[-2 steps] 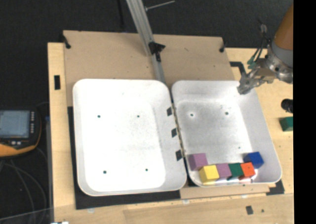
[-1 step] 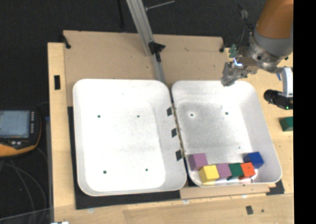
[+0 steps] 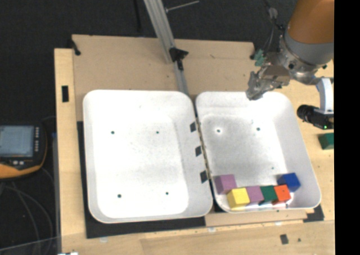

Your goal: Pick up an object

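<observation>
Several small blocks lie along the near edge of the right bin (image 3: 292,119): a purple block (image 3: 226,183), a yellow block (image 3: 238,197), a second purple block (image 3: 254,193), a green block (image 3: 268,193), an orange block (image 3: 281,193) and a blue block (image 3: 289,181). My gripper (image 3: 256,92) hangs over the far rim of the right bin, well away from the blocks. I see nothing between its fingertips.
The left bin (image 3: 90,135) sits beside the right one, with black clips (image 3: 198,151) along the shared edge. A slanted metal rail (image 3: 160,23) rises behind the bins. A handheld device (image 3: 19,144) lies at the far left, off the bench.
</observation>
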`<state>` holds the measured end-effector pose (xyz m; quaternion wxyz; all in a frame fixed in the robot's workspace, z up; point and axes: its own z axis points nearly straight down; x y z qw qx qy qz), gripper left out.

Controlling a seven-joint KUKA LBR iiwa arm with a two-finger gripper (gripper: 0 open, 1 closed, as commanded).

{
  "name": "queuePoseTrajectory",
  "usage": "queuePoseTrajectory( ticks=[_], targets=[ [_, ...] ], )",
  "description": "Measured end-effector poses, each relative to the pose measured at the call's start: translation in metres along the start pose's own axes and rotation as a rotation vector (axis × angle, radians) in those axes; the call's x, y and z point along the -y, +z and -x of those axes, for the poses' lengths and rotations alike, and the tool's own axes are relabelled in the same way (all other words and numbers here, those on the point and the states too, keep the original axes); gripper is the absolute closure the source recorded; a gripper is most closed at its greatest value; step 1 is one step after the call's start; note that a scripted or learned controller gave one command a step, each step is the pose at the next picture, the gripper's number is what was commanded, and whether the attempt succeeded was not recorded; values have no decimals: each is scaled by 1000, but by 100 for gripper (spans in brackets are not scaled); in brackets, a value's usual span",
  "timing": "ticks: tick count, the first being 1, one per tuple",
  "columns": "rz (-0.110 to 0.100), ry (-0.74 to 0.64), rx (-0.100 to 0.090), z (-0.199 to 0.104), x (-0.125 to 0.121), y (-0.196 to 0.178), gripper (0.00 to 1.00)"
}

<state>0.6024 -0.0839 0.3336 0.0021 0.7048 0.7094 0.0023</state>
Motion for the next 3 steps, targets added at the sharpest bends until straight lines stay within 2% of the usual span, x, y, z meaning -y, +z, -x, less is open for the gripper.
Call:
queuePoseTrajectory(
  ticks=[1,2,3],
  targets=[
    [-14,-1,-2,-69,2,86,100],
    [-2,-4,-3,-152,23,43,100],
    [-2,0,-1,-181,39,11,100]
  ],
)
